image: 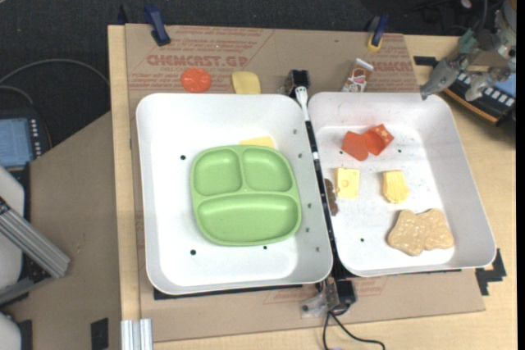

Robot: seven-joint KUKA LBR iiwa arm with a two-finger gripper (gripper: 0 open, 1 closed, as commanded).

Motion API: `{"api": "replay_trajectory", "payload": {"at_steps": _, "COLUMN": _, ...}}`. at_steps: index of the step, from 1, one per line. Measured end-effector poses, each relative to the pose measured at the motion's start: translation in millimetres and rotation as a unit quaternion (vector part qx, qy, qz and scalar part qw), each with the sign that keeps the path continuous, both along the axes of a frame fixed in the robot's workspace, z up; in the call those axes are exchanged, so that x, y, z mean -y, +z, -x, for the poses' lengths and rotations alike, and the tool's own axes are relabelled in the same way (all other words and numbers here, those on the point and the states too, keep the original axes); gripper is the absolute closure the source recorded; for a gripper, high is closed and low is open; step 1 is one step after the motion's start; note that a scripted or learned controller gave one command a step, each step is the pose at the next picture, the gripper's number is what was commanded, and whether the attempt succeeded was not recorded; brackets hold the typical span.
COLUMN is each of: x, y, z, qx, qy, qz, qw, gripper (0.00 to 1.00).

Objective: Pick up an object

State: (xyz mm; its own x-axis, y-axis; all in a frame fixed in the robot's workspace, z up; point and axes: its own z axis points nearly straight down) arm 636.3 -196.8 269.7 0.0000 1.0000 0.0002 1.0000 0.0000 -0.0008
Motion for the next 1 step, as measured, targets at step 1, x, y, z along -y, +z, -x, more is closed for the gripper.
{"api": "replay_trajectory", "payload": {"at_steps": 1, "x": -46.2, "y": -169.4, "z": 34.3, "qx": -0.008, "qy": 0.001, "qz": -0.0032, "qw": 1.0000, "gripper": 0.00}}
